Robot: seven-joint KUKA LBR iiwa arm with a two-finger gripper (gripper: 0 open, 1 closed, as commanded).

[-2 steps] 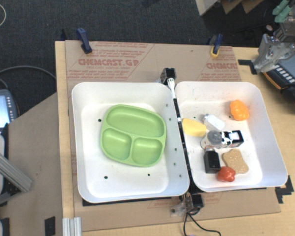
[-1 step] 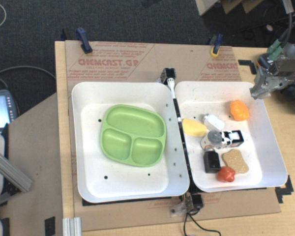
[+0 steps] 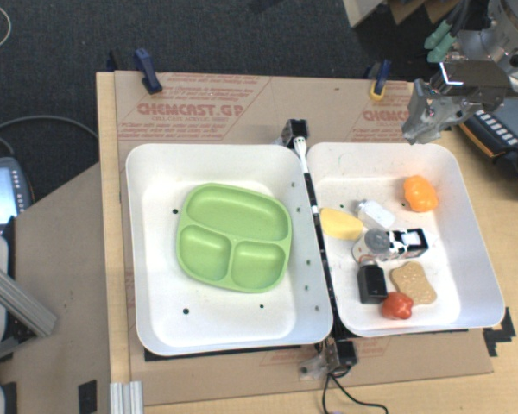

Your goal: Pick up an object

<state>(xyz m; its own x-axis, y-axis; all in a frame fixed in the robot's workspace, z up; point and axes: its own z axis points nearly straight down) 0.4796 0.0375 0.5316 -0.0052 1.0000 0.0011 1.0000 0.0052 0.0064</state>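
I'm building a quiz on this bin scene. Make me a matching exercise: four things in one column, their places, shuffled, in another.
Things:
1. green divided plate
2. orange item
3. red item
4. yellow item

Places:
A. right bin, far right corner
B. left bin, middle
C. right bin, near edge
D. right bin, beside the divider

Pairs: 1-B, 2-A, 3-C, 4-D

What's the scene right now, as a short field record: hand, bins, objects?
hand: above the far rim of the right bin, nothing seen in it
left bin: green divided plate
right bin: orange fruit, yellow piece, toast-shaped toy, red item, black block
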